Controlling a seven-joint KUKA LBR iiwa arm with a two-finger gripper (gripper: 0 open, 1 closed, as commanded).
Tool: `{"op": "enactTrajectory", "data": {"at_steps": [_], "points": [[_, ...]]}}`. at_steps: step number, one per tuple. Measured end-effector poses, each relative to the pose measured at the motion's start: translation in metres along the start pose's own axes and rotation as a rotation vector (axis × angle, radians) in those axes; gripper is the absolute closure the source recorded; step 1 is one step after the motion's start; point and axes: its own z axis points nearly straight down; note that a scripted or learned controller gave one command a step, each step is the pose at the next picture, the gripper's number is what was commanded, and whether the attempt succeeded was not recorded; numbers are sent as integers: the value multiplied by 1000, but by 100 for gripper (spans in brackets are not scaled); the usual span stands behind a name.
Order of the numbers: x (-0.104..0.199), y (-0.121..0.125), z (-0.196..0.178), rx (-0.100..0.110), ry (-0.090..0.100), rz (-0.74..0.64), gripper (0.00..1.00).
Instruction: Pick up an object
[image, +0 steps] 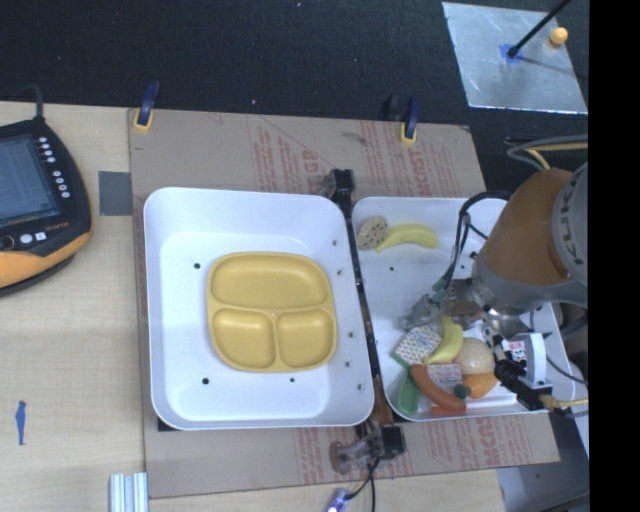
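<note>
The arm (530, 245) reached in from the right and hung low over the right bin (400, 212), its orange band and grey wrist covering much of that bin's right half. The jaws (455, 300) sat down among the clutter there, but whether they were spread or pressed together could not be told, and nothing could be seen pinched between them.

The things to pick lay in the right bin. A yellow banana (410, 237) rested near the far wall, with a small speckled round piece (372, 232) touching its left end. Closer to the near wall lay a heap: a checkered packet (417, 346), a second yellow banana-like piece (451, 342) beside it, a pale round ball (474, 357), an orange carrot (437, 389) and a green piece (409, 397) at the near left corner.

The left bin (170, 300) held a yellow divided plate (271, 309) with three compartments, lying flat near its middle. Both bins stood on a brown cardboard sheet (250, 155) on the tabletop (60, 400). A control pendant (35, 200) with a screen lay at the far left.
</note>
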Motion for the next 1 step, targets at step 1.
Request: {"op": "enactTrajectory", "data": {"at_steps": [1], "points": [[-1,1,-10,1,-2,-5,100]]}}
